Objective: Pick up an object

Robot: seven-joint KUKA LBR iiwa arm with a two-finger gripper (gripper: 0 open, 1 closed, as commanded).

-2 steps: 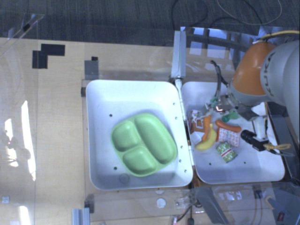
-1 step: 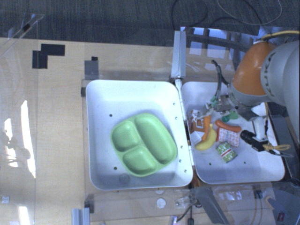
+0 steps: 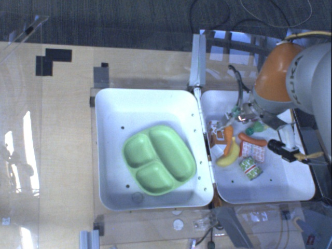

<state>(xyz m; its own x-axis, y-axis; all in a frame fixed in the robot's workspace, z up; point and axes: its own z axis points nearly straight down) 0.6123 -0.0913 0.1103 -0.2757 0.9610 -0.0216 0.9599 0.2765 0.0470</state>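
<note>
Pale wooden bench [image 3: 57, 154], seen from above at a slant. Left shallow white plastic bin [image 3: 111, 118] holds a light green three-compartment plastic plate [image 3: 159, 160], lying flat, tilted toward the bin's lower right. Right shallow white plastic bin [image 3: 280, 188] sits just beside it, the two rims touching along the middle. Grey arm with orange band [image 3: 290, 77] reaches in from the right and hangs over the right bin's upper half. Gripper [image 3: 240, 114] sits low near the bin's upper centre; whether it is open or closed cannot be told, and nothing is seen held. Small objects cluster below it: yellow plastic banana [image 3: 230, 154], red-orange sausage-shaped toy [image 3: 252, 138], red-and-white small carton [image 3: 253, 150], green-and-white small packet [image 3: 250, 167], orange-brown piece [image 3: 220, 134] near the left wall.
</note>
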